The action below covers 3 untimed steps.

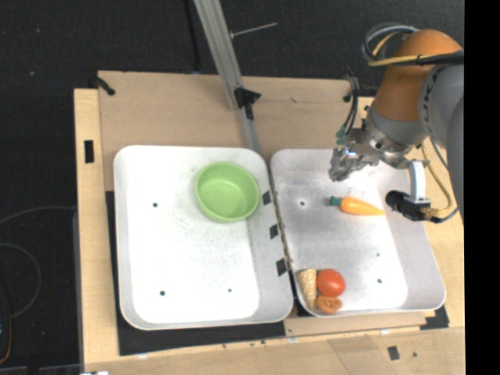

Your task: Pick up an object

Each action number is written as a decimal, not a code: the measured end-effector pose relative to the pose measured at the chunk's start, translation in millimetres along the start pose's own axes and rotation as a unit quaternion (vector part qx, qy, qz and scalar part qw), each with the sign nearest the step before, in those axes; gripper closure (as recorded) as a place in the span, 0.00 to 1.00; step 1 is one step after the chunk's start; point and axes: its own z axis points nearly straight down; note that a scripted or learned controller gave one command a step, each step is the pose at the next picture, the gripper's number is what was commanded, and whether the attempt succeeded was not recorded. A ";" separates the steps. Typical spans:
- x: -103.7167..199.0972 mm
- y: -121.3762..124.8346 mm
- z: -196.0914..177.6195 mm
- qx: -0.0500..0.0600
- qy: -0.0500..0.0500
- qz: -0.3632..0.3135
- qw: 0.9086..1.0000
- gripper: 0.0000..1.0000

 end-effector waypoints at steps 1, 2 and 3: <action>-11.3 -0.6 -55.7 -0.001 -0.001 0.000 1.000 1.00; -12.9 1.1 -110.5 0.000 0.000 -0.002 1.000 1.00; 33.2 -3.6 -93.2 0.003 0.001 -0.004 1.000 1.00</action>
